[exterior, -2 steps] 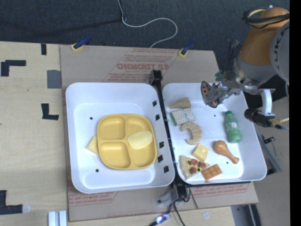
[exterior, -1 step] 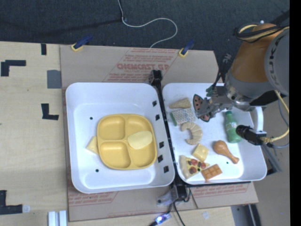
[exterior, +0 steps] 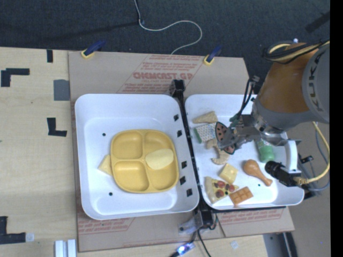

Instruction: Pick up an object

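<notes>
Grey claw (exterior: 229,139) hung mid right bin (exterior: 278,197), your cracker (exterior: 220,157) lay just toward the near edge; its grip state I couldn't tell.

The arm (exterior: 300,87) is a thick rounded tube with a grey shell and a broad orange band wrapped around it above the wrist. At the grey casing's 3 o'clock edge, part of dark lettering shows. Thin black cables (exterior: 248,98) run along its 9 o'clock side toward the wrist, and a pale yellowish cable loops at about 12 o'clock above the band. The wrist narrows into a grey metal collar, and below it sits the gripper (exterior: 231,138), a dark, compact assembly of black and metallic parts.
</notes>
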